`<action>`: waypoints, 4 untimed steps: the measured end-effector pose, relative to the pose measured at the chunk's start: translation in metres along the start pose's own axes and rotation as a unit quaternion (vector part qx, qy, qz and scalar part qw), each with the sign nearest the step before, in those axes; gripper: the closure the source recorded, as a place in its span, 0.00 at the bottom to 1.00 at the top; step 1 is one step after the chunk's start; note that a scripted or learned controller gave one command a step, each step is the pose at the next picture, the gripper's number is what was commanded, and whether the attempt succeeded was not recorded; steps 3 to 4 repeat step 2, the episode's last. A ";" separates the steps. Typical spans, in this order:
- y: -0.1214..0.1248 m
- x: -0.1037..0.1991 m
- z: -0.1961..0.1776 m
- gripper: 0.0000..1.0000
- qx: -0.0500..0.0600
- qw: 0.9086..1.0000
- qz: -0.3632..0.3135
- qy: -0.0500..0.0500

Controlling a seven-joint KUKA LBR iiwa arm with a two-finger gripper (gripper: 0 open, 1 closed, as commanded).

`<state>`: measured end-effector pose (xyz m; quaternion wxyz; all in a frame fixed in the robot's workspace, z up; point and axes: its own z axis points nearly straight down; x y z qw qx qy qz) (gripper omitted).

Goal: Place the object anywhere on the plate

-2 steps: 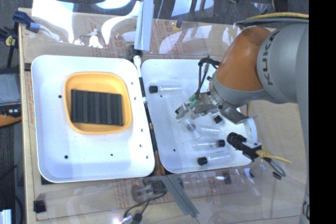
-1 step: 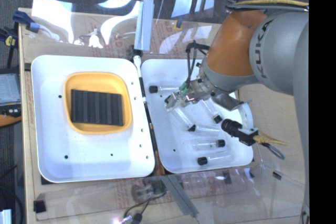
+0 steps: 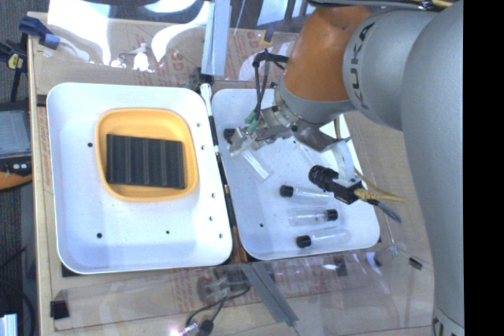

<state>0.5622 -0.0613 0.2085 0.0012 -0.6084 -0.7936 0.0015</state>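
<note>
Gripper (image 3: 246,139) over right bin (image 3: 260,244); plate (image 3: 146,126) in left bin (image 3: 79,232).

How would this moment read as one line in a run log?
gripper: over right bin | yellow plate: left bin, holds black rack | capped tubes: right bin

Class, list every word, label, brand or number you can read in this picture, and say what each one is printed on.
"KUKA": dark letters running up the grey arm casing, beside the orange band.
Reddish printing on the brown bench surface behind the bins: too blurred to read.
The yellow plate, the white bins and the clear tubes carry no legible text.
</note>
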 end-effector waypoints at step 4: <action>0.038 0.058 0.018 0.00 -0.001 1.000 -0.029 -0.001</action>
